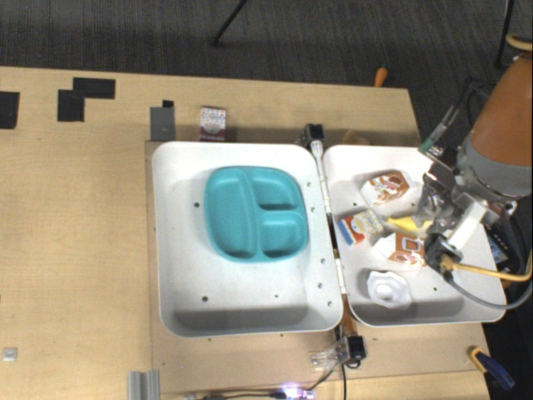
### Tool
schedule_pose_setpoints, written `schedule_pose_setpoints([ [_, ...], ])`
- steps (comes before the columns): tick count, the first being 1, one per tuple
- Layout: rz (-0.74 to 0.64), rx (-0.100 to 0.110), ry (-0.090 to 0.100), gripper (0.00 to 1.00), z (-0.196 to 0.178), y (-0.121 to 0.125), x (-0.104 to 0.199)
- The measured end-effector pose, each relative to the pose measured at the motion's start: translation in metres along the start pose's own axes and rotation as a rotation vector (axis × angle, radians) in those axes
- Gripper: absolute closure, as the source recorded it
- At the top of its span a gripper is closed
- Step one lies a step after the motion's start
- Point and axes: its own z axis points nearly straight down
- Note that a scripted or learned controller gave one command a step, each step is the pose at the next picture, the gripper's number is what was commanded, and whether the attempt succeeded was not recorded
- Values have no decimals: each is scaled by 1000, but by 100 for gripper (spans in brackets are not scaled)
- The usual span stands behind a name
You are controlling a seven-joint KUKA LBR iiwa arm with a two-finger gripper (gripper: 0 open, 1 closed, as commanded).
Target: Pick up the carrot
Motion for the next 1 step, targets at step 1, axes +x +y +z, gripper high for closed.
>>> schedule_pose_setpoints([
  [1, -2, 4, -3, 0, 2, -1, 0],
])
